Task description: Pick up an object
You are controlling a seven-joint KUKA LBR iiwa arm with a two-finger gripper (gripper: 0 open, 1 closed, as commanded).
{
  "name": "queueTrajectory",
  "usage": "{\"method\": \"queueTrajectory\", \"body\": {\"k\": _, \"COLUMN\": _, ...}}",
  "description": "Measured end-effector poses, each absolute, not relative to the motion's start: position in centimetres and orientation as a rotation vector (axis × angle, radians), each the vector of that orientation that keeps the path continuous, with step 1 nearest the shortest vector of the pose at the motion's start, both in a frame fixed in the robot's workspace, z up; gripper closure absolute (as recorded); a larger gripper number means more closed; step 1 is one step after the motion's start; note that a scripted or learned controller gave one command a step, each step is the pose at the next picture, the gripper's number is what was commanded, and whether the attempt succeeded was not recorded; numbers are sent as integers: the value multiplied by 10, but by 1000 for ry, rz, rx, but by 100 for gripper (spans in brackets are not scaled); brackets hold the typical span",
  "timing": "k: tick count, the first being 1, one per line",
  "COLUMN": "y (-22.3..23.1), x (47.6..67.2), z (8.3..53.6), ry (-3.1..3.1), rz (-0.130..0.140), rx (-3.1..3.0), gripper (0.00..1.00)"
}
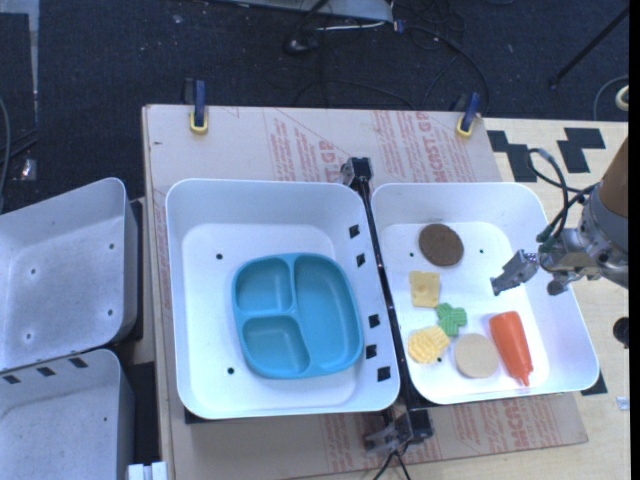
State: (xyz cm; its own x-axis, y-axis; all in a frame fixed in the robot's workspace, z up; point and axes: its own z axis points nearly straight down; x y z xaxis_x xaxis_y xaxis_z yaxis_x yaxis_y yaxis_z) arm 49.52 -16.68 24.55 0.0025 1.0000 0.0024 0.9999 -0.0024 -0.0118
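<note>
Six food items (455,308) lie in the right bin (560,308); one blue tray (296,315) occupies the left bin (190,268). Gripper (535,273) hovers above, fingers apart, holding nothing.

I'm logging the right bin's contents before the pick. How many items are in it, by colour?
Brown: 1, round disc
Yellow: 2, square piece and ridged piece
Green: 1, small piece
Tan: 1, round disc
Orange: 1, carrot
Total: 6

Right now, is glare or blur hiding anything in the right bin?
Camera view: even light, no glare on the right bin; brown disc, carrot and waffle piece read sharp; the gripper is slightly soft, casting faint shadow.
</note>
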Motion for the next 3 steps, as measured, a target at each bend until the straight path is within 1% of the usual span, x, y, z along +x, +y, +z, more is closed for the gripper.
{"method": "queueTrajectory", "body": {"k": 1, "y": -166, "x": 498, "z": 251, "ry": -2222, "rz": 1, "rx": -2220, "gripper": 0}}
{"method": "queueTrajectory", "body": {"k": 2, "y": -162, "x": 494, "z": 207, "ry": -2218, "rz": 3, "rx": -2220, "gripper": 0}}
{"method": "queueTrajectory", "body": {"k": 3, "y": -156, "x": 497, "z": 144, "ry": -2216, "rz": 5, "rx": -2218, "gripper": 0}}
